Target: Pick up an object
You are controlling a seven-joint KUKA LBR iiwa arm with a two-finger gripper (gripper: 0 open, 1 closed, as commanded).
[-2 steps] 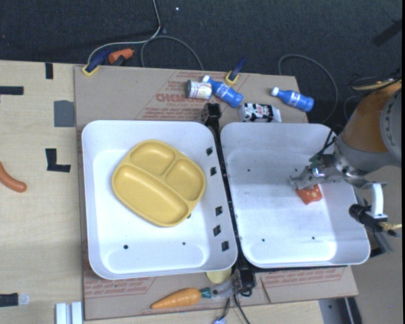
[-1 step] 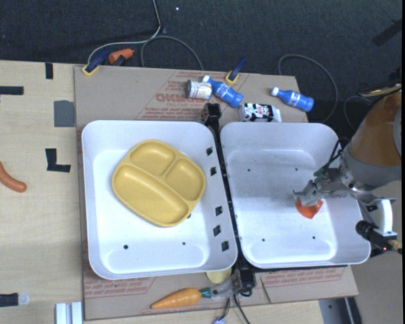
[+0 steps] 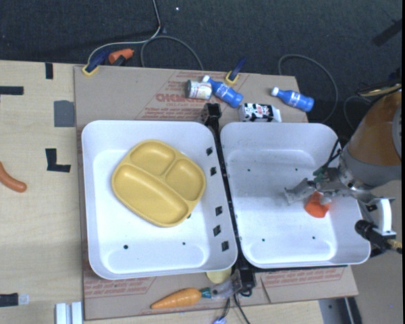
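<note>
Grey two-finger gripper (image 3: pixel 302 193) hovering low in right white bin (image 3: pixel 278 254), grip state unclear, small orange-red object (image 3: pixel 316 209) lying just beside it

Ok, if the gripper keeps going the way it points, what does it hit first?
It points left across the right bin. The gripper has bare bin floor ahead, so the way looks free up to the bin's left wall. The orange object sits beside it, off that line. Height is unclear.
</note>
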